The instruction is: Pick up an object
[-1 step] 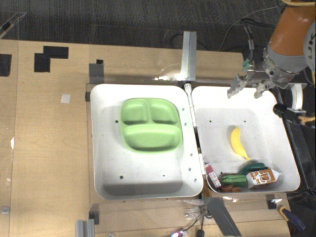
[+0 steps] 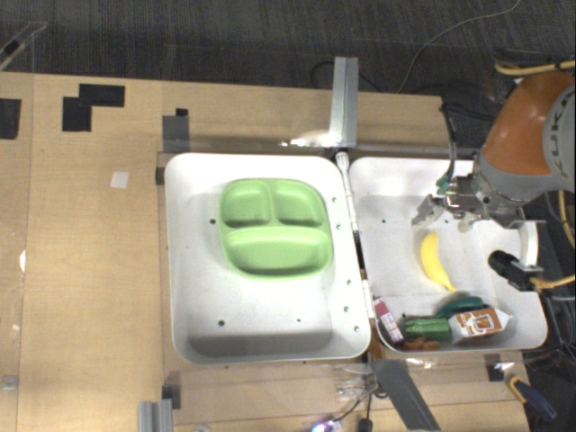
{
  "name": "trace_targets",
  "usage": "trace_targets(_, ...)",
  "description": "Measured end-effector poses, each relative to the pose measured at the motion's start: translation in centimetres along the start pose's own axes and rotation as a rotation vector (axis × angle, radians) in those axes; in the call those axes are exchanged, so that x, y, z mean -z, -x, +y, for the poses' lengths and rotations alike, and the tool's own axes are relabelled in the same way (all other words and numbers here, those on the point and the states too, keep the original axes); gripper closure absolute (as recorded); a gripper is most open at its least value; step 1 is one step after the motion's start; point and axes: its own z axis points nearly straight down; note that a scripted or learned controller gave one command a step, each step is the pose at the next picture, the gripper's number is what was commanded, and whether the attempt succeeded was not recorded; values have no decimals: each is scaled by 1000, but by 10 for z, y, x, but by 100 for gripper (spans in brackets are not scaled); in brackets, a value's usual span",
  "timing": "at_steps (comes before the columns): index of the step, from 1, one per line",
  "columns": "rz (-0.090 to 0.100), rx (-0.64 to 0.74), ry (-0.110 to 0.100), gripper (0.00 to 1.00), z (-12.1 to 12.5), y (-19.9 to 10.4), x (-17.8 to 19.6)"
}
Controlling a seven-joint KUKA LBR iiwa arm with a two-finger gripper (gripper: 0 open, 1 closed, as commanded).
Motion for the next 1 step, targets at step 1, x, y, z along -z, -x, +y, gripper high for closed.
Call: trace_targets(1,-2,133,13,0,-53,6,-58)
